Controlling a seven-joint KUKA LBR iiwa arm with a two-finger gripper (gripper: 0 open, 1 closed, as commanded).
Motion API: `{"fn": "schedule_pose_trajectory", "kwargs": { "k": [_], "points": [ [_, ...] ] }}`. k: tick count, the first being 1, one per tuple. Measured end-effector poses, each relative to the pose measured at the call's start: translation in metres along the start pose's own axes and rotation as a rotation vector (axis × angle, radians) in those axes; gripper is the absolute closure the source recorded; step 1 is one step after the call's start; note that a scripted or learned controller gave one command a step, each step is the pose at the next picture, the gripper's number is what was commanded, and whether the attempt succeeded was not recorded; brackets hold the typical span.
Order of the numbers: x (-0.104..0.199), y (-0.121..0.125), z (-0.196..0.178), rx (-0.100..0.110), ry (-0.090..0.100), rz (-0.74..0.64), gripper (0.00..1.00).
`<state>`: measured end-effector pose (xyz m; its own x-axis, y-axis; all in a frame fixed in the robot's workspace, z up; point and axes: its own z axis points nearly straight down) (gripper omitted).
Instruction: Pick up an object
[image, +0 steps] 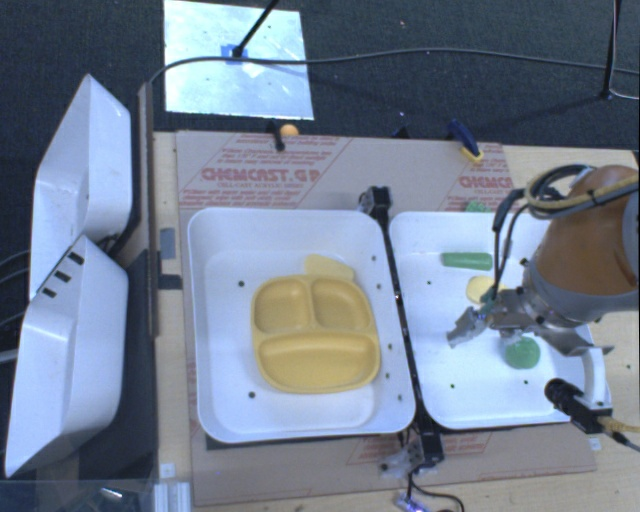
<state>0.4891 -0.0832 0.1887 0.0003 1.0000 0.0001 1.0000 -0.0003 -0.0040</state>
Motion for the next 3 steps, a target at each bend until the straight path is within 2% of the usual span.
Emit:
{"fn": "schedule_pose_trajectory", "kwargs": {
  "k": [1, 3],
  "points": [
    [0.0, 0.001, -0.002, -0.005, 0.0, 0.0, 0.0],
    [-0.007, 0.004, 0.083, -0.001, 0.0, 0.0, 0.0]
  ]
}}
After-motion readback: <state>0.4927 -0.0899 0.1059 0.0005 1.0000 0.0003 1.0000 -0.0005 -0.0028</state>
